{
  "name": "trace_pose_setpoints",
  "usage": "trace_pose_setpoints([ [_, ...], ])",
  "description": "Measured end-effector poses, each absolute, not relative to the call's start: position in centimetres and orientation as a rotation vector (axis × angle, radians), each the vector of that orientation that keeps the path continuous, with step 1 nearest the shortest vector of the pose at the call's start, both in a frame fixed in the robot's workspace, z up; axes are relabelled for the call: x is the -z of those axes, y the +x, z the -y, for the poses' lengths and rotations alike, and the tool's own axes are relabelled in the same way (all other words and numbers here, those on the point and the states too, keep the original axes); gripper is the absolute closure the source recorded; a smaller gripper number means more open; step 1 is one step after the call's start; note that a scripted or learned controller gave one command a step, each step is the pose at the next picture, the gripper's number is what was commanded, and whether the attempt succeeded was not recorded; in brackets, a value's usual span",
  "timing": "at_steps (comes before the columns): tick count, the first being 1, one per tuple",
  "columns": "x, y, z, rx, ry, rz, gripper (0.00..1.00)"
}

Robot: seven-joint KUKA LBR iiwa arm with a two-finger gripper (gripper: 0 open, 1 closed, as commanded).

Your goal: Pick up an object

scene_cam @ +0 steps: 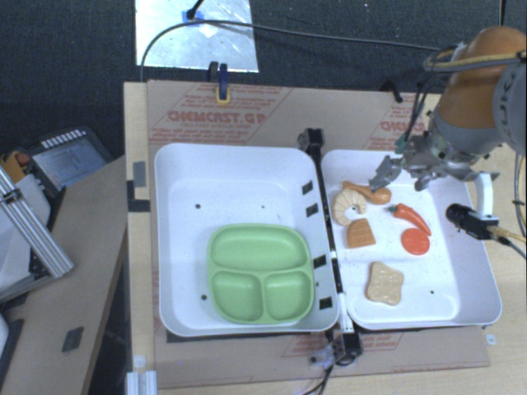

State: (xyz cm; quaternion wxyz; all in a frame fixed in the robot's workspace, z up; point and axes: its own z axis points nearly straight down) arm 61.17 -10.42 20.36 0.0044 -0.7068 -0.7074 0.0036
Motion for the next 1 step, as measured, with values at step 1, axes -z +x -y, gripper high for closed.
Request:
trace_pose_setpoints([
  [1, -21.07, 61.45, 10.41, 0.001, -2.219, 2.226, 0.00],
])
